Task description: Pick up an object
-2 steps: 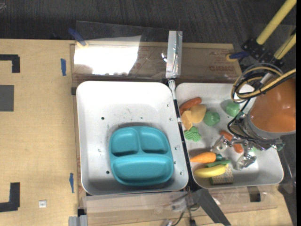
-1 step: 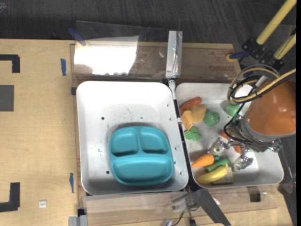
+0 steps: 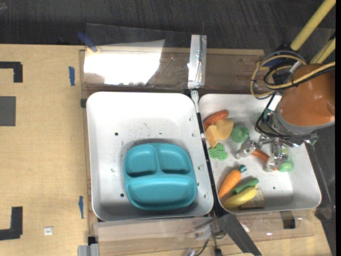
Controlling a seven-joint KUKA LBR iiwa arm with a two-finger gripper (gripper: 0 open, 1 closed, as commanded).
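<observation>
The gripper (image 3: pixel 265 152) is seen low inside the right bin (image 3: pixel 306 193), below the orange band (image 3: pixel 308 99) of the arm. Its metal fingers (image 3: pixel 246 149) are spread apart, and a small orange-red piece (image 3: pixel 260 154) is seen lying between them; whether that piece is clamped or merely lies under the fingers cannot be told. A green round toy (image 3: pixel 286 166) is found just beside the gripper, on the side toward the bin's right wall.

All other places are given relative to the gripper. Just to its left a green ball-like toy (image 3: pixel 239 133) is seen, and further left a pale yellow toy (image 3: pixel 220 130) and a ridged green piece (image 3: pixel 217 153). Up and to the left, an orange toy (image 3: pixel 216 117) lies near the bin's far-left corner. Below and to the left, a toy carrot (image 3: pixel 230 181) is laid at a slant, with a dark green toy (image 3: pixel 246 186) and a yellow banana (image 3: pixel 240 198) touching one another beside it.

Well to the left, the left bin (image 3: pixel 106 116) is occupied by a teal divided plate (image 3: pixel 159 176).
</observation>
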